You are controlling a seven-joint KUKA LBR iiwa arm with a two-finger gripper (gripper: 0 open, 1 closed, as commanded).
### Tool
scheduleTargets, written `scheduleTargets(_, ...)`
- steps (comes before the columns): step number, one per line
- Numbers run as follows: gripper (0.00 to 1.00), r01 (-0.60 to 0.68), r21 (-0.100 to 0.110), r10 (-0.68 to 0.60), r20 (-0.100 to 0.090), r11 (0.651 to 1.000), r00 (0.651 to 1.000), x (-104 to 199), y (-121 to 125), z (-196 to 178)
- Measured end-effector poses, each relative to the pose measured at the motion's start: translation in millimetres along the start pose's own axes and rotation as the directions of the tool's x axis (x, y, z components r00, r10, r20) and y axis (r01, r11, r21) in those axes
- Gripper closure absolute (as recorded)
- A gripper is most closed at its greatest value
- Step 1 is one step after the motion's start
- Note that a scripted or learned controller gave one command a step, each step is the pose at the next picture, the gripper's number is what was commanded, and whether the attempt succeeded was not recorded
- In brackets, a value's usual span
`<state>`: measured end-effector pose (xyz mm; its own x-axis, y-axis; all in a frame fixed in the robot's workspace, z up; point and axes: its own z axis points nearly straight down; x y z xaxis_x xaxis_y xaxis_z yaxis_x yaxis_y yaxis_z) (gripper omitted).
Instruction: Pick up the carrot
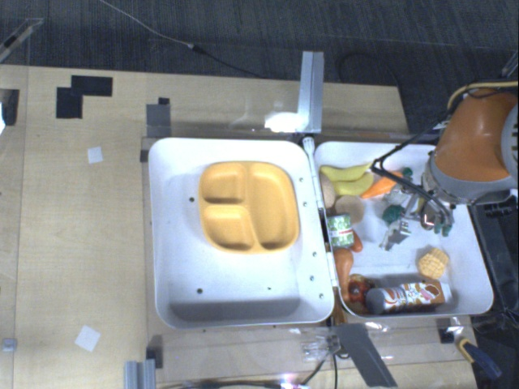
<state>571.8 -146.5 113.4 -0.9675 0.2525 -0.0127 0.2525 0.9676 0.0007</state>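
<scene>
My table (73, 241) looks like pale matt wood; both bins (174, 241) are smooth glossy white plastic; the yellow tray (247, 205) looks matt plastic.

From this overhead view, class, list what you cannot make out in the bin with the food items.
- Carrot: its right end is hidden under the arm.
- Claw: small and blurred beneath the wrist; open or shut cannot be told.
- Bottle label: too small to read.
- Small can: print too small to read.

Wooden bench (73, 241), two white bins (174, 298)
</scene>
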Motion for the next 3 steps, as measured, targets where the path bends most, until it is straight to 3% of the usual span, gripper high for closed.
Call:
scheduleTargets(1,0.00,-0.284,0.009,0.284,-0.030,0.959,0.958,-84.2,28.7,22.8)
scheduleTargets(2,0.00,-0.424,0.000,0.424,-0.003,0.906,0.906,-18.9,45.1,24.9)
scheduleTargets(3,0.00,-0.443,0.000,0.443,0.000,0.897,0.897,33.2,-5.7,23.4)
